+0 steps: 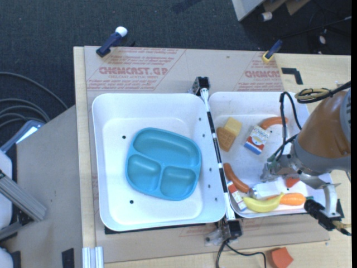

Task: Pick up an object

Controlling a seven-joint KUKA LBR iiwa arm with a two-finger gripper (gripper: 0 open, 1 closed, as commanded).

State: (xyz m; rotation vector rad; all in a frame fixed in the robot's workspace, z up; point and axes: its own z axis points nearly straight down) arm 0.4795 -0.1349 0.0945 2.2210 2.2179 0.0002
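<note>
The gripper [274, 171] hangs low over the right bin [245, 102], among the toy foods. Just below it lies a yellow banana [262, 204], curved, on its side, with an orange carrot [291, 199] touching its right end. To the gripper's left a reddish sausage [234, 177] lies slantwise. Up and left of it stands a small red, white and blue carton [256, 139], tilted; farther left are a tan bread piece [226, 138] and a yellow cheese block [233, 127]. An orange curved piece [271, 121] lies above.
</note>
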